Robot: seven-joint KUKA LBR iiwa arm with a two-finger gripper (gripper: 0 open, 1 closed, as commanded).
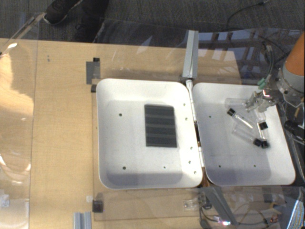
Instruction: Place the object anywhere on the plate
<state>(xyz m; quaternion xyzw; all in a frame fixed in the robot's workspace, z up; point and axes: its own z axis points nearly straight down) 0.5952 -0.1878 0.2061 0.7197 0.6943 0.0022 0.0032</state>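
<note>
A dark ribbed rectangular plate [160, 125] lies flat in the middle of the left white bin [109, 142]. Clear plastic tubes with black caps lie loose in the right bin [281, 175]: one tube [247, 134] ends in a cap near the bin's right side, and another tube [237, 106] lies higher up with its cap at the left. My gripper [259, 102] hangs low over the upper right part of the right bin, just right of the upper tube. I cannot see a tube held in it.
The grey arm with its orange band [296, 63] comes in over the right bin's far right corner. A metal bracket [190, 54] stands behind the seam between the bins. Cables [271, 51] trail at the back right.
</note>
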